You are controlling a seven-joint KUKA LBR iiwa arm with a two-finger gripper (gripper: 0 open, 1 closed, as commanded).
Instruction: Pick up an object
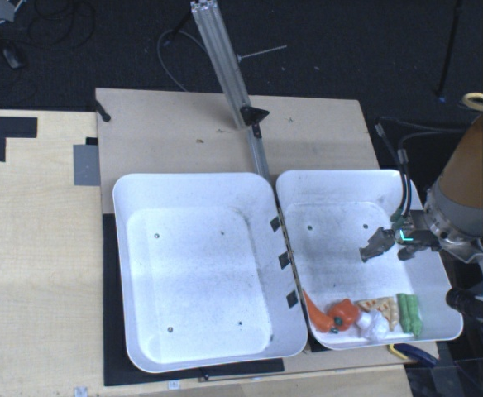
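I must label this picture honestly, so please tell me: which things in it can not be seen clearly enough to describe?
- Claw, camera view: small and dark, so whether it is open or shut is unclear.
- Small objects along the right bin's near edge: the orange one, white one and green one are too small and crowded to identify.
- Arm: cut off by the right edge.

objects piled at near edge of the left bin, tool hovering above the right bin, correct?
Not quite. In the camera view the objects, an orange piece, a green piece and a whitish piece, lie at the near edge of the right bin, not the left bin. The tool does hover above the right bin.
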